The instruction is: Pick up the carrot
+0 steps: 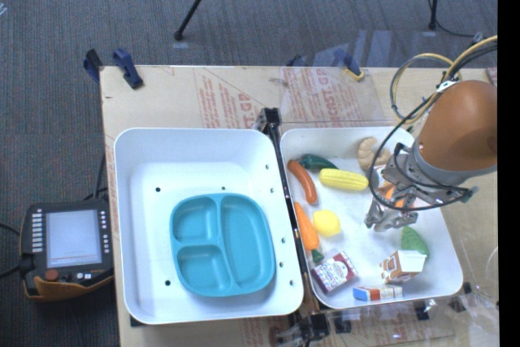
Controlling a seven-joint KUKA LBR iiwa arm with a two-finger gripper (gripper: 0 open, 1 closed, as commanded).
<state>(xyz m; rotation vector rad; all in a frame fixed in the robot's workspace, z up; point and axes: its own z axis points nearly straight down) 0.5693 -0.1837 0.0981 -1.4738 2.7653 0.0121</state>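
The carrot (306,227) is orange with a green stub at its near end. It lies lengthwise along the left wall of the right bin (443,233), just left of a yellow lemon (327,222). My gripper (387,217) hangs over the middle-right of that bin, about a hand's width right of the carrot and apart from it. Its fingers point down and stand open, with nothing between them. The arm's orange band (457,126) sits above it.
The right bin also holds a sausage (305,180), corn (343,180), a dark green vegetable (318,162), a green leafy piece (413,240), a small carton (404,264), a red packet (333,272) and a small box (377,293). A blue divided plate (221,245) lies in the left bin (142,166).
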